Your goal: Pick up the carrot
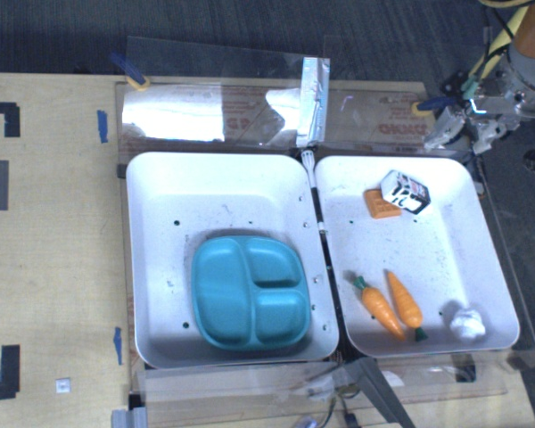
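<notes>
Two orange carrots lie side by side near the front of the right bin (481, 239). The left carrot (378, 308) has its green top pointing up-left. The right carrot (403, 300) has its green end toward the bin's front edge, and the two nearly touch. My gripper (452, 130) hangs off the arm at the top right, beyond the right bin's far right corner and well away from both carrots. Nothing is visibly held in it.
An orange block (381, 204) and a small white and black carton (404, 191) sit at the back of the right bin. A white crumpled lump (467, 324) lies in its front right corner. A blue divided plate (250, 291) rests in the left bin (160, 203).
</notes>
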{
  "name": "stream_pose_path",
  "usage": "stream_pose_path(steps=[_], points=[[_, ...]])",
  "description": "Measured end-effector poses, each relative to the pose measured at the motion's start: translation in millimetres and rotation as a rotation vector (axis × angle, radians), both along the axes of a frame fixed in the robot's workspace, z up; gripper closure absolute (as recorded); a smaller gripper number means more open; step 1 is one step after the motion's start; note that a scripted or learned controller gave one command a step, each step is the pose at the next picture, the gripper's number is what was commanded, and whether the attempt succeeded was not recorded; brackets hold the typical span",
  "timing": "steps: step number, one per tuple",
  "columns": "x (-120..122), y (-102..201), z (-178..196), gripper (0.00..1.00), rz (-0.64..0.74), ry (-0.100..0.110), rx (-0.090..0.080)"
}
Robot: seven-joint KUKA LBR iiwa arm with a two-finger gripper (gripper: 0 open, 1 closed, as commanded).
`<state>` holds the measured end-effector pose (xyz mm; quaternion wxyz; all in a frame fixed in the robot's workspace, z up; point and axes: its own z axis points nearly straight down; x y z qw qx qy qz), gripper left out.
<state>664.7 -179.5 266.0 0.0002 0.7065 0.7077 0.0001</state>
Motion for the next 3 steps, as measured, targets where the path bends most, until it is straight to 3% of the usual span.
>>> stream_pose_path(steps=[1,2,3], points=[[-34,71,-71,0.00,0.089,0.004,0.002],[-119,75,-153,0.00,0.164,0.006,0.002],[-180,63,-178,0.00,0.300,-0.007,-0.002]])
